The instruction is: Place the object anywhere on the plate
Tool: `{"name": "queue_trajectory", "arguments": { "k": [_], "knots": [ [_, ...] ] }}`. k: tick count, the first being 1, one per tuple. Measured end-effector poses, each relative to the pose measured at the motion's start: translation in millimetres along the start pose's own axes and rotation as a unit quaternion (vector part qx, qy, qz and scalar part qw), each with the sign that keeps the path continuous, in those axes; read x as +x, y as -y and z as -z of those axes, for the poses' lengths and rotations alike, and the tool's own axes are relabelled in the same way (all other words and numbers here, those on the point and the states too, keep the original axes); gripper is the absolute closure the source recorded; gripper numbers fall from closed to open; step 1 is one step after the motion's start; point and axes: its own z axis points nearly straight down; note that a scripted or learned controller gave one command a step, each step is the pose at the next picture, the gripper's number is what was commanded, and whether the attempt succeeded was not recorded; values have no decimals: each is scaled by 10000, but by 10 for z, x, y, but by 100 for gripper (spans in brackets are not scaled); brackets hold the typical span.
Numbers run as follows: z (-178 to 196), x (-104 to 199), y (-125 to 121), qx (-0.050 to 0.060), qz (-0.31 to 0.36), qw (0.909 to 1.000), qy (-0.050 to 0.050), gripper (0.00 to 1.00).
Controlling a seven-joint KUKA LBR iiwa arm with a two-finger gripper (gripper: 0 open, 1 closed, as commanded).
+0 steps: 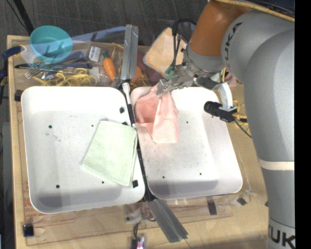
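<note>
A pink cloth (166,119) hangs bunched from my gripper (163,87), whose fingers are shut on its top end at the far left corner of the right bin (207,160). The cloth's lower part drapes onto the bin floor. Just to its left lies a pink plate (144,110), partly covered by the cloth and pressed against the bin's left wall. The arm's orange band (212,25) rises above the gripper, and the wrist hides the bin's far edge.
A light green folded cloth (111,152) lies in the left bin (52,139). Behind the bins sit a teal bowl (51,43), an orange carrot (110,68), yellow clutter and a tan board (160,51). A black fitting (217,109) juts over the right bin.
</note>
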Motion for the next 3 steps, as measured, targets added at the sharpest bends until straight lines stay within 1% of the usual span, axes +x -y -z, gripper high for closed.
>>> {"name": "queue_trajectory", "arguments": {
  "k": [1, 2, 3],
  "knots": [
    [218, 822, 217, -1, -291, 9996, 4, 100],
    [61, 1664, 508, 8, -73, 10000, 5, 100],
    [-395, 2426, 179, 22, -518, 9987, 8, 100]
  ]
}}
